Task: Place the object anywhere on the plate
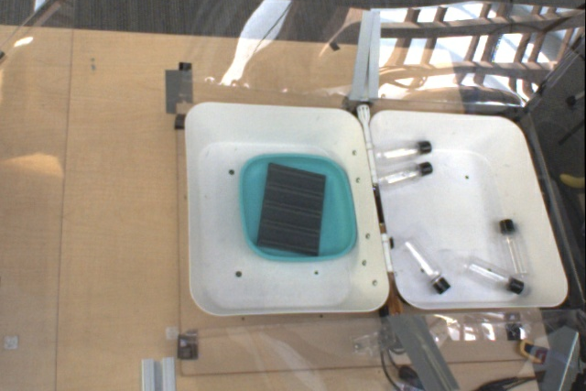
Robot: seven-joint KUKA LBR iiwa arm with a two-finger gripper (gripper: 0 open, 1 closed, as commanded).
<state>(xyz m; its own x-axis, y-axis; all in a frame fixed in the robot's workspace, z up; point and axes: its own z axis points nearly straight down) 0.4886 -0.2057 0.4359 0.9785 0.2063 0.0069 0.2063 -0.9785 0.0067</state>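
On the pale wooden bench (92, 224) sit two shallow white bins; the left bin (215, 275) holds one square teal plate (252, 197) with one dark ribbed rectangular block (292, 210) lying flat on it; the right bin (458, 197) holds five clear black-capped plastic tubes (403, 150), scattered apart; the claw's state I cannot tell.

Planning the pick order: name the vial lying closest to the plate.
The upper vial of the pair at the right bin's left wall; the other three lie farther from the teal plate.

A dark ribbed block (293, 210) lies on the teal plate (251, 197) in the left bin (211, 279); five clear tubes (403, 149) are scattered in the right bin (476, 128).
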